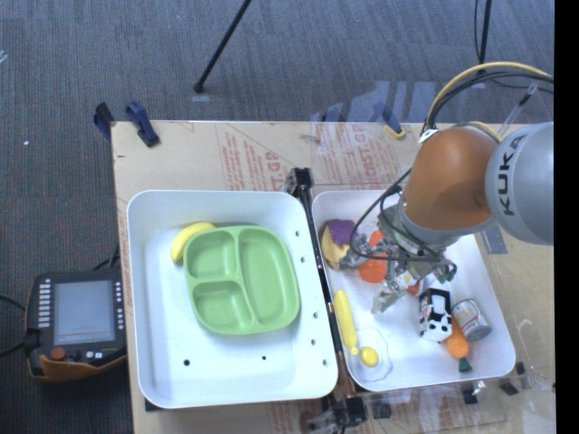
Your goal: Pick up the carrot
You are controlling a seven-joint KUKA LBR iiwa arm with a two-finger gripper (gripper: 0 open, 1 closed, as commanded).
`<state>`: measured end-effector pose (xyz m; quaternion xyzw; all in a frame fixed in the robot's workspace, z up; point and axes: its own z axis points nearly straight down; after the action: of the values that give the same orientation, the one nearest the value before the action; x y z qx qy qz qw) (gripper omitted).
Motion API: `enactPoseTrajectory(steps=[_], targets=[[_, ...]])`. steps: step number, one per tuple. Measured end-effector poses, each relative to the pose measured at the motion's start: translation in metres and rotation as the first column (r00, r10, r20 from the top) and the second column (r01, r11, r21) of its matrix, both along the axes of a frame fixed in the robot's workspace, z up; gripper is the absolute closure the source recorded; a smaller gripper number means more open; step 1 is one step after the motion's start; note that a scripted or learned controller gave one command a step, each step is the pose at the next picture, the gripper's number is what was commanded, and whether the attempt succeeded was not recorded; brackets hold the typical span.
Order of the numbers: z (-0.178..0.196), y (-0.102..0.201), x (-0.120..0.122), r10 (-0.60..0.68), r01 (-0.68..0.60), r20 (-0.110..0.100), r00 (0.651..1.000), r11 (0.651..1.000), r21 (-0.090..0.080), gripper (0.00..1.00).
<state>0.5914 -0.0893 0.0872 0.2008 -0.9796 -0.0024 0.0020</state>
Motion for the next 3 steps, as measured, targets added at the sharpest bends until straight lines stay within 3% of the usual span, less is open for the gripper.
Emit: enactPoseTrajectory(steps=[1, 2, 3], targets=[[0.000, -0.035, -0.045, 0.288, -0.288, 0.006, 0.958, 0.958, -0.001, 0.00], [0.001, 0.003, -0.080, 0.047, -0.047, 0.008, 0.999, 0.999, -0.010, 0.00], [0.000, -0.024, -0.086, 0.358, -0.358, 0.007, 0.934, 0.934, -0.002, 0.00]])
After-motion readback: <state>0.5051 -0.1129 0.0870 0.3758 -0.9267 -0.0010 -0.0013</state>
